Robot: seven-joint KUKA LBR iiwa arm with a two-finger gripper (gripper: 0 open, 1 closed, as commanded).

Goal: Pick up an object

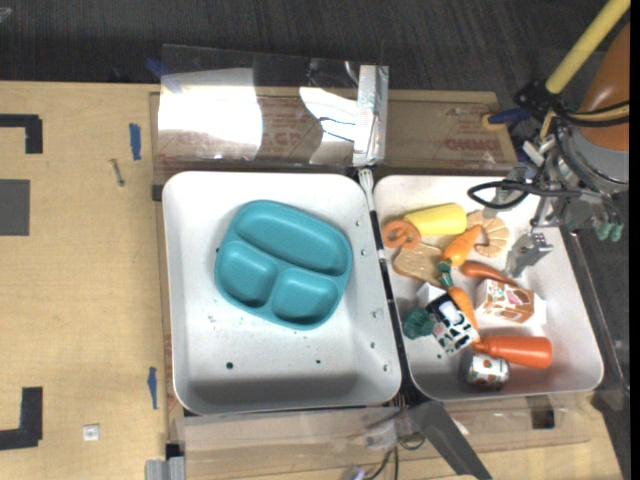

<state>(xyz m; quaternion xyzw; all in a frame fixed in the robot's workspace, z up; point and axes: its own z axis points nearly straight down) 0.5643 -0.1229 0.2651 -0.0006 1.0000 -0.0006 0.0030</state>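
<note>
**Two bins, one arm: contents and clearances**

Two shallow white bins sit side by side on the bench. The left bin [190, 358] holds a single item, a teal divided tray [283, 263] with three compartments, lying in the bin's upper middle; bare floor remains along the left wall and across the near end. The right bin [585, 358] holds a crowded cluster: one yellow cylinder [437, 220], one orange ring [400, 234], one tan bread-like slice [420, 262], one orange bottle [516, 349] lying flat, one small printed packet [504, 302], one black-and-white piece [450, 326] and one small can [486, 370], among smaller orange pieces too tangled to count. These pieces touch or overlap; open floor remains chiefly at the right wall and near corner. The gripper [527, 253] hangs over the cluster's upper right, fingers pointing down; nothing is visibly between them, and their spread cannot be judged.
</note>
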